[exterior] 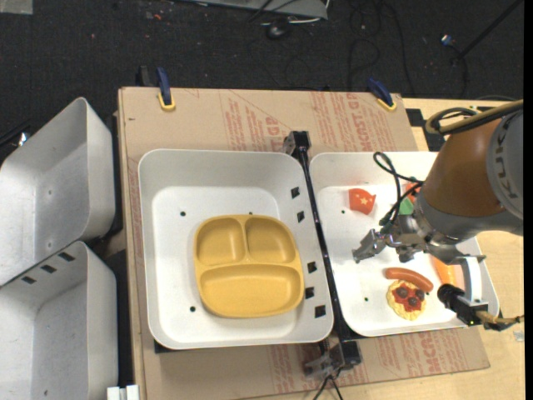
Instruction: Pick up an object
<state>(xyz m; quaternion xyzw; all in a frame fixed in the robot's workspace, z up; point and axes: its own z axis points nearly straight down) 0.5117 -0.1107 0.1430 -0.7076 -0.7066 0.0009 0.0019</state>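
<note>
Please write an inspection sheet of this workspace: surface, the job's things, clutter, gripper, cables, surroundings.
Surface: cardboard sheet bearing two white bins, left bin and right bin.
Job's things: right bin holds a red piece, a sausage, a small pizza and an orange piece; left bin holds a yellow tray.
Clutter: nothing seen.
Gripper: gripper low over the right bin, nothing visibly held.
Cables: black cable at the arm; more on the floor.
Surroundings: dark floor, two spare bins left.
</note>
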